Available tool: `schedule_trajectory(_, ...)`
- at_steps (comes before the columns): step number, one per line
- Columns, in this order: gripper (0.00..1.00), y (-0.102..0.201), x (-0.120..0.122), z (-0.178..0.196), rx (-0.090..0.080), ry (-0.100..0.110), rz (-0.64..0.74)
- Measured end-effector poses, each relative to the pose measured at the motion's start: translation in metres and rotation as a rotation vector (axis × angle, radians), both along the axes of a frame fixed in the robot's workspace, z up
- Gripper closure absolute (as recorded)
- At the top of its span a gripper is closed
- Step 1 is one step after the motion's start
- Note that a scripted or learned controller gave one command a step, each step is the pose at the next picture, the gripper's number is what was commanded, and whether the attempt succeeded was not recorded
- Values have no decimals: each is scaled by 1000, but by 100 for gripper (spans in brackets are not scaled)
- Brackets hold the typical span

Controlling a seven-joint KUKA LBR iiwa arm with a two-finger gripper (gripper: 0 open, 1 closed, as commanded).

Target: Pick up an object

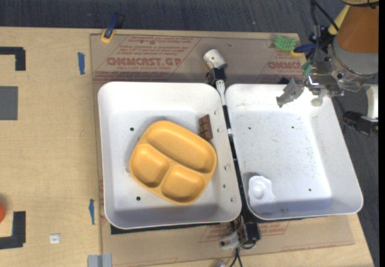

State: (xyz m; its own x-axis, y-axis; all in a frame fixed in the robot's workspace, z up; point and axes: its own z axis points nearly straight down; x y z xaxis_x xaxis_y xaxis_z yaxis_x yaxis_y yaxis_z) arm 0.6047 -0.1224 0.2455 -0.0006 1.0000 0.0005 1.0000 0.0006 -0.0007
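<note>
My claw [296, 92] hangs over the far right corner of the right bin [337, 139]; I cannot tell its state from this slant. The arm [361, 25] is cut off by the frame's right edge. A yellow divided tray [173, 161] lies upside down in the left bin [114, 139], its long axis running from far left to near right. A small brown piece [205, 127] touches the tray's far edge, too small to identify. A white object [260, 188] sits in the right bin's near left corner, blending into the plastic.
</note>
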Motion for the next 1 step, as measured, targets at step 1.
schedule_trajectory(1,0,22,-40,-160,0,-1,24)
